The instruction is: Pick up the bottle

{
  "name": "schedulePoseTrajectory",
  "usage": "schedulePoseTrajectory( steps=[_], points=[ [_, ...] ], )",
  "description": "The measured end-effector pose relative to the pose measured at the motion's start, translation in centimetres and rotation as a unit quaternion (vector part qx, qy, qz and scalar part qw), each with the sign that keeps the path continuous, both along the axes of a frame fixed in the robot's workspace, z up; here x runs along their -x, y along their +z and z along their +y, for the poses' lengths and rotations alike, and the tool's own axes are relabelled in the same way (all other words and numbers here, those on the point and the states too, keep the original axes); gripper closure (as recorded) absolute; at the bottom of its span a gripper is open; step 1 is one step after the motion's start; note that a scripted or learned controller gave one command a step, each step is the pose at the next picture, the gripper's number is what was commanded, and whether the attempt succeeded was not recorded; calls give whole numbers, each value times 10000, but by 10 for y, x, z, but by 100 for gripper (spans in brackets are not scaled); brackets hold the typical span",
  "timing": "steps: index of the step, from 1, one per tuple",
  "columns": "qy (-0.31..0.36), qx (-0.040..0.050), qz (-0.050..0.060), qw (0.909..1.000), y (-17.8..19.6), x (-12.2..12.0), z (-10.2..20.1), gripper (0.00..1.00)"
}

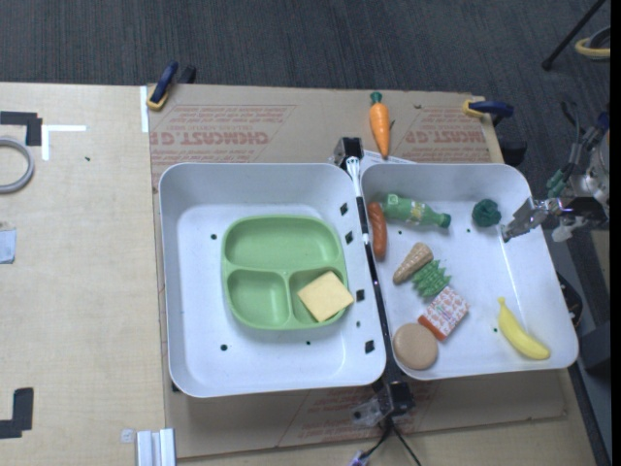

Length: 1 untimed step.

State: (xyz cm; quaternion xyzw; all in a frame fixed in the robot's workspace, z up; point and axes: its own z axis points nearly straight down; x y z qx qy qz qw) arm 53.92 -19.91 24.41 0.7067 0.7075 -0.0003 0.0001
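The green bottle (415,212) lies on its side near the back left of the right bin (543,260), its neck pointing right. My gripper (524,221) hovers at the bin's right rim, about a hand's width to the right of the bottle and apart from it. A dark green round toy (486,213) sits between the two. Nothing is visibly held.
The right bin also holds a sausage (376,231), a cone (412,260), a green leafy toy (430,280), a red-and-white packet (444,312), a bun (415,346) and a banana (522,331). In the left bin, a green divided plate (262,260) carries a yellow block (325,296). A carrot (378,124) lies behind the bins.
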Motion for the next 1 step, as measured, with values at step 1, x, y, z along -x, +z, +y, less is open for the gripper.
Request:
schedulePoseTrajectory(
  steps=[1],
  points=[
    [11, 7, -4, 10000, 10, 0, 0, 100]
  ],
)
